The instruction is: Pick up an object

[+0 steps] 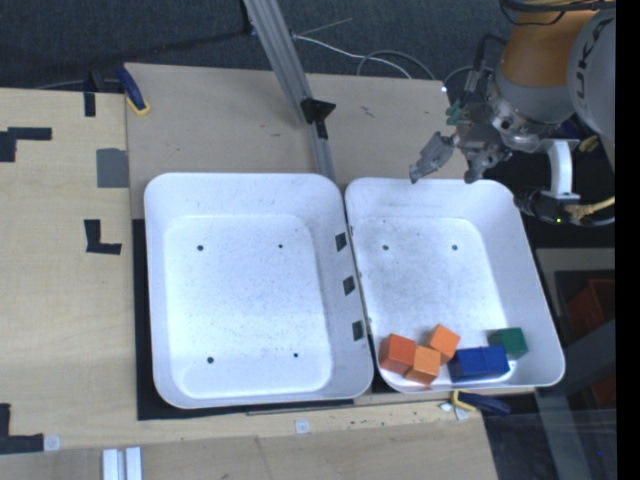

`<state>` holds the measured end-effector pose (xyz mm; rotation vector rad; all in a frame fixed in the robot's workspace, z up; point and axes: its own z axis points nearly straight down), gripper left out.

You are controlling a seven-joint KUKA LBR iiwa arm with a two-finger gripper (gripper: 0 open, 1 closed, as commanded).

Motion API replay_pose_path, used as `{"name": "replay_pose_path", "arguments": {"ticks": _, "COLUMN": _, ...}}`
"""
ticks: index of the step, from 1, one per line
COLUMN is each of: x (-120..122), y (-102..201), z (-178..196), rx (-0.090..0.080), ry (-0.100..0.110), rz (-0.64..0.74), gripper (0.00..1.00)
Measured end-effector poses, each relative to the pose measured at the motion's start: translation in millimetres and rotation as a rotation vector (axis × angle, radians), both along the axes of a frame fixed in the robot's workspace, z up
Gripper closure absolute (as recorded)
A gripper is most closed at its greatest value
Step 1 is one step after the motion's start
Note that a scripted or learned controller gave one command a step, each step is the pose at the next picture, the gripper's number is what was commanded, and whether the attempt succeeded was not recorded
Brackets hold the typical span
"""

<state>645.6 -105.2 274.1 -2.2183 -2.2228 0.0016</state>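
Several small blocks lie in the near corner of the right bin (520, 230): three orange blocks (401, 351), (444, 340), (425, 365), a blue block (478, 364) and a green block (511, 341). My gripper (445, 171) hangs over the far rim of the right bin, well away from the blocks. It is open, with its two fingers spread and nothing between them.
The left bin (160, 268) sits beside the right one, their rims touching. A slanted metal rail (285, 53) runs down toward the gap between the bins. Cables lie on the bench behind the right bin.
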Motion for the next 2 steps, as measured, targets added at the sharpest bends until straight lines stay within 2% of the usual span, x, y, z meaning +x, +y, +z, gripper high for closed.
{"name": "replay_pose_path", "arguments": {"ticks": 1, "x": 35.7, "y": -59.9, "z": 35.7, "rx": -0.004, "ry": -0.006, "rz": -0.004, "gripper": 0.0}}
{"name": "replay_pose_path", "arguments": {"ticks": 2, "x": 35.6, "y": -15.4, "z": -10.7, "rx": 0.001, "ry": 0.004, "rz": 0.003, "gripper": 0.0}}
